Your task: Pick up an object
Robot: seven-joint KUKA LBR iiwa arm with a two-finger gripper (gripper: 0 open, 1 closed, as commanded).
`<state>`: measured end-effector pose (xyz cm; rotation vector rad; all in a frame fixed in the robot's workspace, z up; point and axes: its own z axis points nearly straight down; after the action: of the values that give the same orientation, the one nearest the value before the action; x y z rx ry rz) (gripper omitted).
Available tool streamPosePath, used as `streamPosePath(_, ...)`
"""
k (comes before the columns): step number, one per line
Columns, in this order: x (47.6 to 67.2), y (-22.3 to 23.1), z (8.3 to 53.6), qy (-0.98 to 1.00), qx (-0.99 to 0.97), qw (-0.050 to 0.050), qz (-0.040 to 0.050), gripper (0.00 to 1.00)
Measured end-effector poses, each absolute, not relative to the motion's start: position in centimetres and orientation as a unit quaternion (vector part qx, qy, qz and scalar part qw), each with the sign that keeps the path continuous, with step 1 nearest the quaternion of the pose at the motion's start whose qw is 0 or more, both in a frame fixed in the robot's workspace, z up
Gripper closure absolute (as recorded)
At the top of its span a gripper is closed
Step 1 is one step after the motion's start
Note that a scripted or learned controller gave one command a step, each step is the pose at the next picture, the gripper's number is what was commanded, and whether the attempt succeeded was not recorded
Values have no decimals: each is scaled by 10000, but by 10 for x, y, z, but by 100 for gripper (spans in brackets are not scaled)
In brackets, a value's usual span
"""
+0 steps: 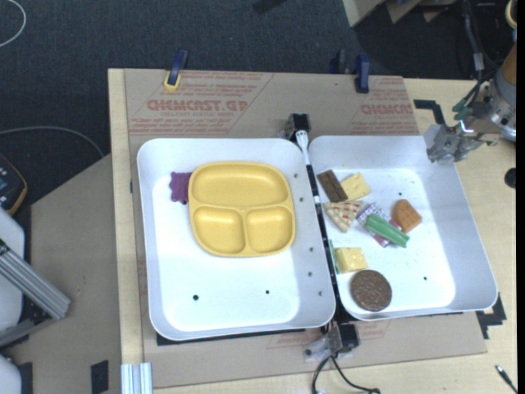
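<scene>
The right bin (459, 245) holds several small items: a brown bar (331, 185), a pale yellow cheese piece (355, 186), a waffle-like wedge (343, 215), a green and pink wrapper (384, 228), an orange-brown piece (405, 215), another yellow cheese piece (351, 258) and a round brown cookie (371, 290). My gripper (444, 146) hovers at the bin's far right corner, apart from all of these, with nothing seen between its fingers.
The left bin (221, 302) bears a yellow three-compartment tray (242, 207) with a purple item (179, 186) at its left side. Clamps (173, 74) sit along the bench's far edge. A black divider (312, 195) runs between the bins.
</scene>
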<state>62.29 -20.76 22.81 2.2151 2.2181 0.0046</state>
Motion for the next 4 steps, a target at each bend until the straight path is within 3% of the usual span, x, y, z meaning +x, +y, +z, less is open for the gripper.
streamPosePath(1, 581, -163, 222, 7081, 7061, -24, -3, 100)
streamPosePath(3, 501, -86, 222, 7082, 7060, -27, -4, 100)
streamPosePath(4, 489, -67, 215, 7077, 7065, -25, -8, 100)
